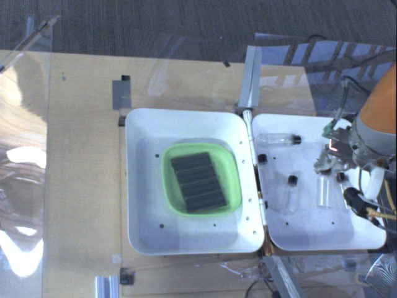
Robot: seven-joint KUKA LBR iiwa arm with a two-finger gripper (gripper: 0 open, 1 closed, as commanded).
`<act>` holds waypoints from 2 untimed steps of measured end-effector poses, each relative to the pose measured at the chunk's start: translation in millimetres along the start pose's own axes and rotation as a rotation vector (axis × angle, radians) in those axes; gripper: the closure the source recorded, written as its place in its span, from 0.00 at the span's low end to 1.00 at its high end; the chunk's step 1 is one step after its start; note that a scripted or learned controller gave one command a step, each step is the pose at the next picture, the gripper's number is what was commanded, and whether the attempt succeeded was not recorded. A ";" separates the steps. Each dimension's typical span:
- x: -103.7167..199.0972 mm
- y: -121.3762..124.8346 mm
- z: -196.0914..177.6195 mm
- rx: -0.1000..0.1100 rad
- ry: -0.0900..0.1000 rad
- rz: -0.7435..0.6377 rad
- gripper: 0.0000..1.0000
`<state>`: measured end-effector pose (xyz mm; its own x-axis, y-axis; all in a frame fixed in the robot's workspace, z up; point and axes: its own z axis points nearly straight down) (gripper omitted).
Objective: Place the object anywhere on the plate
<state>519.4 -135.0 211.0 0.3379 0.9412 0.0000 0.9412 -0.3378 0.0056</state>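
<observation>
Two white bins, one green plate, three clear vials.

We read no writing or label anywhere. On the bench we count two bins: the left bin holds one green plate carrying one dark ridged block; the right bin holds three clear vials with black caps, one at twelve o'clock, one near centre, one at three o'clock just below the gripper. We cannot tell how its fingers stand.
</observation>
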 end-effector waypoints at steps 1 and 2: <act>44.7 -42.4 26.0 0.001 0.002 -0.218 1.00; 132.8 -21.1 -3.6 0.000 0.002 -0.296 1.00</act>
<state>544.4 -2.8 214.5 0.0482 0.9988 0.0007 0.9988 -0.0482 0.0054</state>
